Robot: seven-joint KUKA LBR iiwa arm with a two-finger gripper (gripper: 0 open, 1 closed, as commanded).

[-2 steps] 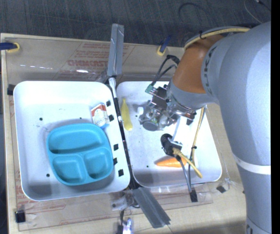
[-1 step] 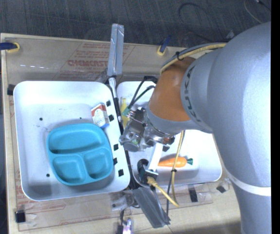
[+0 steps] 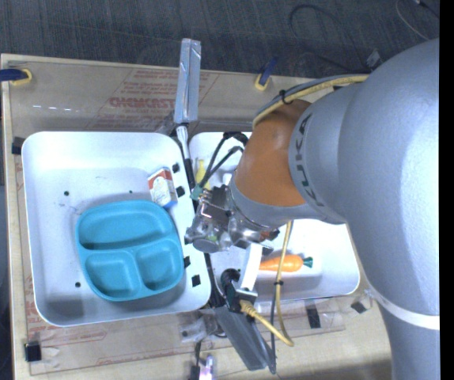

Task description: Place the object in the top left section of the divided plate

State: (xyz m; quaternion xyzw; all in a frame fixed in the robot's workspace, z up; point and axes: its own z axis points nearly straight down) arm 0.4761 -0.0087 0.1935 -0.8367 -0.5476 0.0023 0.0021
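Blue plate point(image 3: 129, 248) sits in left bin point(image 3: 45, 165), sections bare. Small carton point(image 3: 160, 186) lies just beyond plate's far edge, likely target. Carrot point(image 3: 284, 264) well right of plate. Gripper point(image 3: 211, 226) beside plate's right edge, over bin divide; grip state: cannot tell.

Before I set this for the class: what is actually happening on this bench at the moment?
A grey KUKA arm reaches in over the right bin, its gripper near the divider between the bins. The blue divided plate lies in the left bin, a small packet beside its upper edge. A carrot-like toy lies in the right bin. All plate sections look unfilled.
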